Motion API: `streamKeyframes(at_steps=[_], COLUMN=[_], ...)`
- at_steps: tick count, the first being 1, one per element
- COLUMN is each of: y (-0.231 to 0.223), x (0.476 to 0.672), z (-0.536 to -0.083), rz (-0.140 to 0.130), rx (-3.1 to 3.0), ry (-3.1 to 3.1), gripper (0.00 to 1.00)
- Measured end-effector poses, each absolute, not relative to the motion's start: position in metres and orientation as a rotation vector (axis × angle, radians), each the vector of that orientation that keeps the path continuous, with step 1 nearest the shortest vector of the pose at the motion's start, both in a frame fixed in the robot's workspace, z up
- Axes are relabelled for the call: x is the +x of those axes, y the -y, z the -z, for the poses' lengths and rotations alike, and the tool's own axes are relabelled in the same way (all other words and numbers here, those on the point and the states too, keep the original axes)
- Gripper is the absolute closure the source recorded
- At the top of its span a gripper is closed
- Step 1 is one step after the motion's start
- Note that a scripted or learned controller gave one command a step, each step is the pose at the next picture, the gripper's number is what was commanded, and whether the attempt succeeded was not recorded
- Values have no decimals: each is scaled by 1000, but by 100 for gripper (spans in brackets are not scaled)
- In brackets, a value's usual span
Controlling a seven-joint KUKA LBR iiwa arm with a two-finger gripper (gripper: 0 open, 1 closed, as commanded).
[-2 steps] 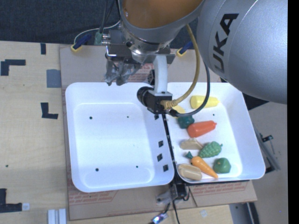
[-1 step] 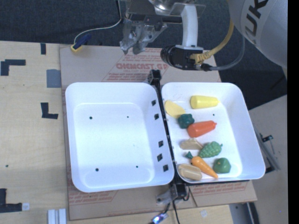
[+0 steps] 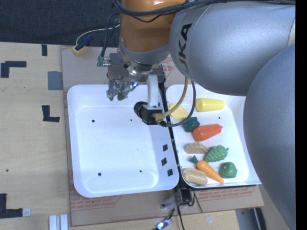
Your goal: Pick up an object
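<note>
Arm comes in from 3 o'clock, and the gripper point(image 3: 118, 91) sits over the far rim of the left bin point(image 3: 79, 128), around 12 o'clock of that bin. Can't tell whether the claw is wide or narrow: the wrist hides most of it, and nothing is visible between the tips.

All the pickable stuff is in the right bin point(image 3: 240, 128), at 3 to 5 o'clock from the gripper:
- yellow piece point(image 3: 209, 104) at the far end
- orange-red piece point(image 3: 207, 132) mid-bin
- bumpy green item point(image 3: 216, 153) just below it
- carrot point(image 3: 209, 171) and green pepper point(image 3: 228, 169) at the near end
- tan piece point(image 3: 194, 177) in the near-left corner

My read: no grasp yet. The gripper is parked on the side away from the objects, well apart from them. Next move would need a traverse toward 4 o'clock, then a descent. The near-end items are packed close, so finger clearance looks like the risk there; the yellow piece has more room.
</note>
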State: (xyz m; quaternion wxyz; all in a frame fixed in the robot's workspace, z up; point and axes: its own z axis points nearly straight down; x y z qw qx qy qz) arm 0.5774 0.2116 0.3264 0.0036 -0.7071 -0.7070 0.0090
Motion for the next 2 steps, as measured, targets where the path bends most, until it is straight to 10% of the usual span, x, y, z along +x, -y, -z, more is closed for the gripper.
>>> streamKeyframes(at_steps=[1,2], y=[-234,-194], x=[581,619], z=[-465,-540], rz=[21,11], rx=[-2219,-2228], ry=[2230,2223], gripper=[100,100])
